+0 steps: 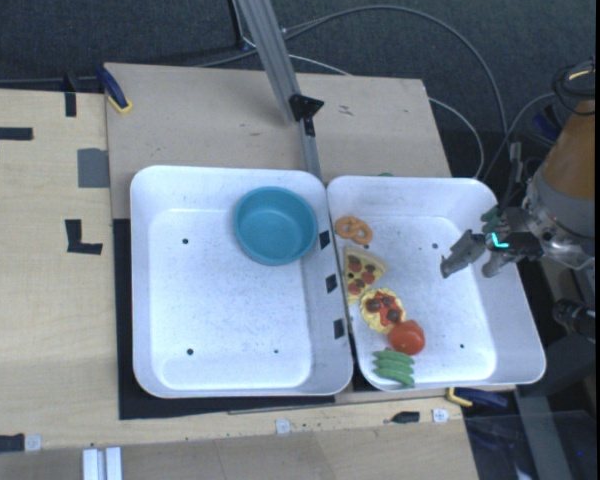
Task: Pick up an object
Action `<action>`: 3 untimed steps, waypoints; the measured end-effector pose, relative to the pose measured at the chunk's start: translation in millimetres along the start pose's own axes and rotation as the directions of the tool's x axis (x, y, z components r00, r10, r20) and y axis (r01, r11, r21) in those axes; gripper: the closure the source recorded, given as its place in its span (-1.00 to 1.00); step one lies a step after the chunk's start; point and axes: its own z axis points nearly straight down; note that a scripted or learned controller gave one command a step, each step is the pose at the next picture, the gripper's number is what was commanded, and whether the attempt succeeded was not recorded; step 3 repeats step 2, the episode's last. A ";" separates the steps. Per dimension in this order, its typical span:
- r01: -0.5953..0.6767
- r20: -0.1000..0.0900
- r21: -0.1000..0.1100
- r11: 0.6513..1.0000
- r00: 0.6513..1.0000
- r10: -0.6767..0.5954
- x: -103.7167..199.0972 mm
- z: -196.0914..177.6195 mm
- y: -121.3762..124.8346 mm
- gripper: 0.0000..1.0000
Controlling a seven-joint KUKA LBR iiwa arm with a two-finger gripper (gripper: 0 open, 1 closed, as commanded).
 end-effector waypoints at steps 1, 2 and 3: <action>0.000 0.000 0.000 1.000 1.000 0.000 0.0 0.0 0.0 -1.00; 0.000 -0.001 0.004 1.000 1.000 0.000 7.8 58.7 -3.1 -1.00; 0.000 -0.001 0.004 1.000 1.000 0.000 7.8 58.7 -3.1 -1.00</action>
